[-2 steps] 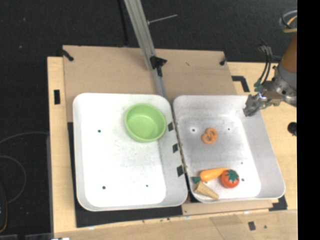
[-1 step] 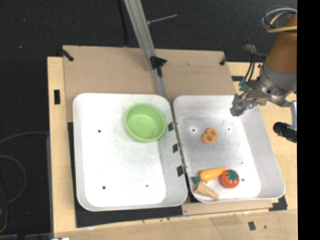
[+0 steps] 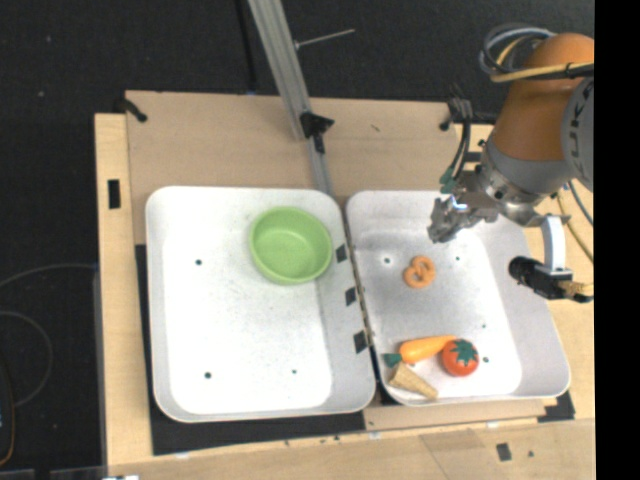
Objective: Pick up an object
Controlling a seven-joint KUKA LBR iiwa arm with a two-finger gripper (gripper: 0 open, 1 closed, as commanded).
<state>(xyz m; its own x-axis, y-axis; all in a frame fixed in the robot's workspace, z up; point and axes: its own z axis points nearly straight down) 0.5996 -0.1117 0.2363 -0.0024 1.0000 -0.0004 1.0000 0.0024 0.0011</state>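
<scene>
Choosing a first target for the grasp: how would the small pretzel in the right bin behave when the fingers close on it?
The pretzel looks like a small stiff toy, probably light. It lies flat on the right bin floor, so it should not roll, but may skid if nudged. Its low profile and holes give the gripper little to pinch.

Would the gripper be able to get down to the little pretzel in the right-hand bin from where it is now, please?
Probably yes. The gripper hovers over the right bin, just up-right of the pretzel, which lies alone on bare floor, well apart from the carrot and tomato.
</scene>
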